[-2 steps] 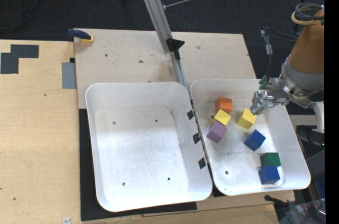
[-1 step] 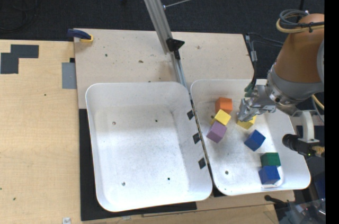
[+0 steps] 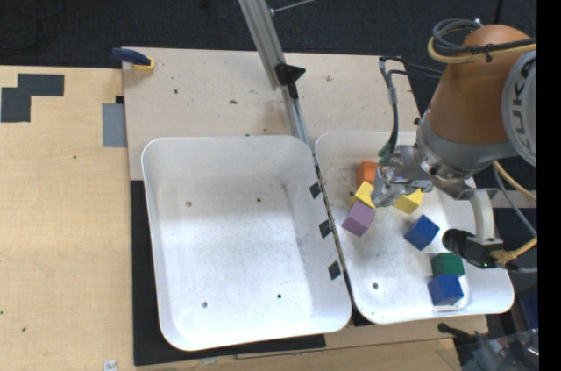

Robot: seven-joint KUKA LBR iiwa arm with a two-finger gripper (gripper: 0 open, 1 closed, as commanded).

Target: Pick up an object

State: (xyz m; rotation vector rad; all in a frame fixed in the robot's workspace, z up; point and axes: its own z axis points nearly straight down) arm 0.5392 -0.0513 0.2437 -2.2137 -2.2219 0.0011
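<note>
The arm (image 3: 478,97) reaches in from the right, its gripper (image 3: 386,189) lowered and pointing left.

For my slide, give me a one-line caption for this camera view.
KUKA arm's gripper lowered among colored blocks in the right bin, near a purple block.

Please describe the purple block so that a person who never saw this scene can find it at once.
Look in the right bin, on the side nearest the divider between the bins. The purple block lies there, just below-left of the pincer. It is the only purple one, beside a yellow block.
</note>
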